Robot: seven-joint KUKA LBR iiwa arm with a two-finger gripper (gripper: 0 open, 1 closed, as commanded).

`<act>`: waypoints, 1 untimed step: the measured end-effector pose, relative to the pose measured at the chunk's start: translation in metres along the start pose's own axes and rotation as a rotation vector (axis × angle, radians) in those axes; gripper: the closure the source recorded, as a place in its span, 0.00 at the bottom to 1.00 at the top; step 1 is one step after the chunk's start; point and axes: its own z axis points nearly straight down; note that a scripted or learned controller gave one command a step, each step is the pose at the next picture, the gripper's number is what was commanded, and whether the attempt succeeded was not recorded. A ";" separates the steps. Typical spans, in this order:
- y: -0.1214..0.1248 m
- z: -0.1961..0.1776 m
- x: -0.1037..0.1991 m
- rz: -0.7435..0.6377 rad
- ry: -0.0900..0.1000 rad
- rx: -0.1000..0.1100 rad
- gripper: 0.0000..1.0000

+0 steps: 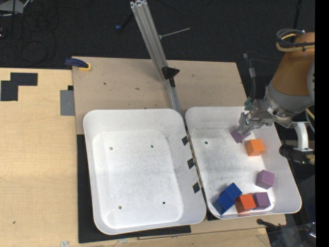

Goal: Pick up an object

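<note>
While low in the right bin [288,199] | pincer [245,129] touches purple block [237,135] | grip state unclear

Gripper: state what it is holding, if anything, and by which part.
It cannot be told. The gripper is low in the right bin, right at a small purple block, but the view does not show the block between its fingers.

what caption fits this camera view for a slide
Gripper at a purple block in the right bin, near an orange cube.
</note>
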 end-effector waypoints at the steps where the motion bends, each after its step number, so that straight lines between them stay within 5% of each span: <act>1: 0.000 -0.023 -0.001 -0.006 0.001 0.002 1.00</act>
